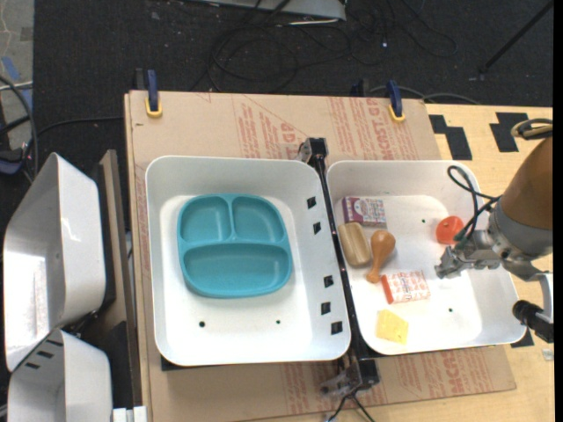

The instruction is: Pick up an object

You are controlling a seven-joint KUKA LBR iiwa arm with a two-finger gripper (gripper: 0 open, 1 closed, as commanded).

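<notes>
Gripper (450,262) sits low over the right bin (493,332), near its right side, just below a small orange-red tomato-like object (449,229). Dark metal parts and cabling crowd the tool; whether it is open or closed on anything cannot be made out. Nothing visibly sits in its grasp. The arm (532,196) enters from the right, its orange-brown band cut off by the frame edge, so most of the limb is out of sight.

Right bin contents, all lying loose on the white floor:
- purple and white small carton (365,210), upper left area, label too blurred to read
- tan bread-like roll (354,243) just below the carton
- brown drumstick-shaped piece (380,251) touching or just beside the roll; contact hard to judge
- red and white packet (405,287), between the drumstick piece and the gripper, print unreadable
- yellow wedge (392,327), near the bin's front edge, apart from the rest

The orange-red object is partly crossed by a black cable looping down from the wrist.

Left bin (167,323) holds a teal divided plate (235,243), three compartments, lying flat near the middle.

Both bins rest on a cardboard-covered bench (264,121), clamps at the far edge. A black divider with clips runs between the bins. White tubs (53,253) at far left are partly cut off.
</notes>
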